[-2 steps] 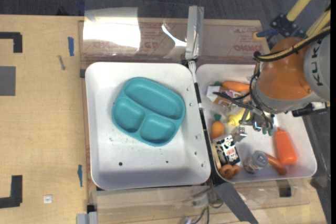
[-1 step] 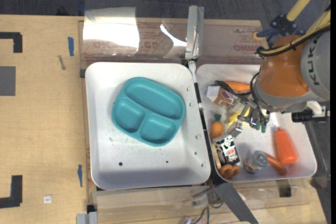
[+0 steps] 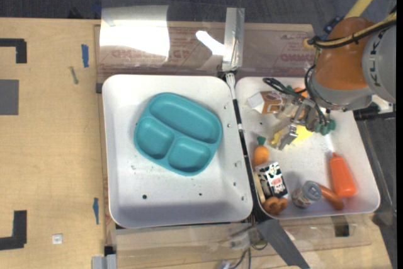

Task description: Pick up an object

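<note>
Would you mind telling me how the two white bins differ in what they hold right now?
The left bin holds one thing, a teal divided tray; the right bin holds many small things, among them an orange bottle. The gripper hangs over the right bin, not the left. Both are shallow and white.

A teal divided plate (image 3: pixel 178 133) lies alone in the left white bin (image 3: pixel 119 186). Behind both bins stands a clear plastic sheet (image 3: pixel 164 41). The wooden desk (image 3: pixel 44 135) carries black marks and small blue tape pieces.
</note>
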Motion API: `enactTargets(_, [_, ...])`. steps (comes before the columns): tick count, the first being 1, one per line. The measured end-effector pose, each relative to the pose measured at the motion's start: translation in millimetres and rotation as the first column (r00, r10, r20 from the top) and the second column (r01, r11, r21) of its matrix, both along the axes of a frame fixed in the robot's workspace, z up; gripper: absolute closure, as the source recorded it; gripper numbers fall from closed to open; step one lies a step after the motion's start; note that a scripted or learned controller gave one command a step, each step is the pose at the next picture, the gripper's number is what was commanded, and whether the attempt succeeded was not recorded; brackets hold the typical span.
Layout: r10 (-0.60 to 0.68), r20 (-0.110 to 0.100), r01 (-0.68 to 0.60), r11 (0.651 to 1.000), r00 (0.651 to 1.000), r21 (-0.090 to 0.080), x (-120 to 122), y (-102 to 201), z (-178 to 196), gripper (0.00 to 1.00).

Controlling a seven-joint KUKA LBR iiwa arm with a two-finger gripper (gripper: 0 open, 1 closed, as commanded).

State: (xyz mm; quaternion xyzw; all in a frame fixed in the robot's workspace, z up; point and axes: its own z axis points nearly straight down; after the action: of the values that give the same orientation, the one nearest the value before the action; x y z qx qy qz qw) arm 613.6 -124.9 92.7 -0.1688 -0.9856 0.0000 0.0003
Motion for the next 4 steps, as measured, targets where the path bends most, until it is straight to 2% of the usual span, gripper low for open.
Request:
enactTargets(1, [-0.018,0.013,0.018,1.000,1.000,-0.001,-14.4,32.5,-3.2,0.00])
enactTargets(2, [0.015,0.014,-0.015,1.000,1.000,-0.001,-38.7,29.8,-2.9,0.00])
enactTargets(3, [-0.009,0.009,0.009,1.000,1.000,0.000,-23.5,29.4,-2.4,0.00])
enactTargets(4, [-0.002,0.013,0.002,1.000,1.000,-0.001,-13.8,28.9,-3.2,0.00])
